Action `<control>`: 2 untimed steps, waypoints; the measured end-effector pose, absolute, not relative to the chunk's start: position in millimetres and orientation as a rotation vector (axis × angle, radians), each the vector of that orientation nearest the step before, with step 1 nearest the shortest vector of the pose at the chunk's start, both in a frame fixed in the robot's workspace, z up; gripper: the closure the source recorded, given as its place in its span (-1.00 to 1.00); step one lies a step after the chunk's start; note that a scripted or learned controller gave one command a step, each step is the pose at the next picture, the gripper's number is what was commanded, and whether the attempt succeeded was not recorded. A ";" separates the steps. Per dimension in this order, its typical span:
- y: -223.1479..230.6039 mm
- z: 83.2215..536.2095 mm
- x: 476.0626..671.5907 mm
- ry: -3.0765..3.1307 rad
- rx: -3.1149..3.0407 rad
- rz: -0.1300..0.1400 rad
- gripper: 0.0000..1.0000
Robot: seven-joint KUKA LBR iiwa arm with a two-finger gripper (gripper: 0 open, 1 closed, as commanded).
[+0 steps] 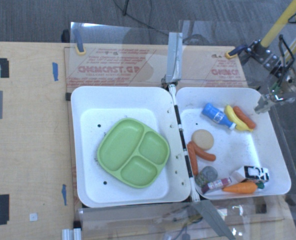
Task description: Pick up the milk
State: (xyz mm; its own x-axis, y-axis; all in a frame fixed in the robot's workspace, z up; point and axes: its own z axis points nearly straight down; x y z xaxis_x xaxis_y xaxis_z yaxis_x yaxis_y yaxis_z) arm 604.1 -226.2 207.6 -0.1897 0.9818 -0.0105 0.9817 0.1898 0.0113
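Camera view — hand [266,104] at right bin's [283,149] rim, grip unreadable — milk [256,173] apart.

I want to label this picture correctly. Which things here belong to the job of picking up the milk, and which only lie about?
For the job:
milk carton, right bin, near corner
claw, above that bin's right rim

Lying about:
blue bottle
banana
carrot
sausages
green divided plate, left bin

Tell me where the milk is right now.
The milk lies in the right bin, near its front right corner, just above the carrot and right of the red tube.
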 end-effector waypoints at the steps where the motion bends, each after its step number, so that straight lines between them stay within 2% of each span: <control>1: -227.0 218.9 605.2 2.407 1.985 0.004 1.00; 2: -226.8 218.7 605.2 2.408 1.985 0.004 -1.00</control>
State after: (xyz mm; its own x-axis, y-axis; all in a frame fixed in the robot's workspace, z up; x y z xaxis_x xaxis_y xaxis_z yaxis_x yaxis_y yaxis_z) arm 605.2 -226.8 218.7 -0.1904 0.9816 -0.0145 0.9815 0.1906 0.0152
